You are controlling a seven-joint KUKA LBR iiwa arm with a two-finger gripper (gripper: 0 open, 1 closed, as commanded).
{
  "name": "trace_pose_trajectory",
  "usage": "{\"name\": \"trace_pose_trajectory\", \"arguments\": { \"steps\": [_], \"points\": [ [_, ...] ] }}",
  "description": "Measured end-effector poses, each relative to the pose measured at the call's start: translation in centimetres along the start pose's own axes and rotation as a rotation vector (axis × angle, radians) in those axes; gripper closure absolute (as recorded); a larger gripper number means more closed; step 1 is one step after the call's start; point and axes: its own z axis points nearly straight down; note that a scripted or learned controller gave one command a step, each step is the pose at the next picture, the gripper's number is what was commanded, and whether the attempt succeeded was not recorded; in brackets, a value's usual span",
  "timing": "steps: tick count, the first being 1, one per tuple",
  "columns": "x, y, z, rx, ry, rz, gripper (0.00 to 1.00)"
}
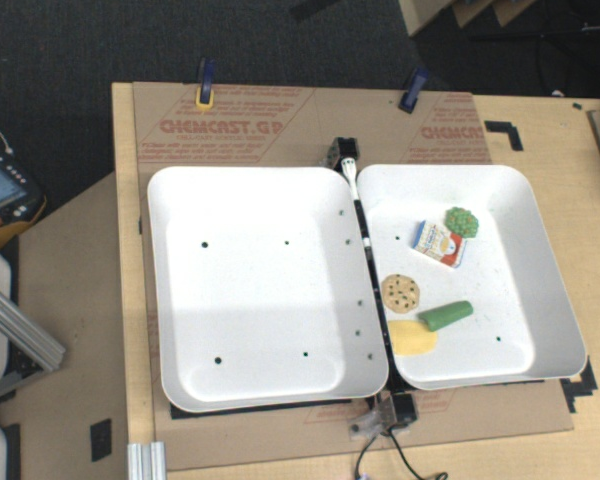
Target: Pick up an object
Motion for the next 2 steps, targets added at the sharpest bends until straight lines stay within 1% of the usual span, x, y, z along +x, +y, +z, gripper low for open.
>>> {"name": "trace_pose_trajectory", "arguments": {
  "steps": [2],
  "points": [
    [0.0, 0.2, -2.2, -0.010, -0.007, -0.001, 1.00]
  ]
}}
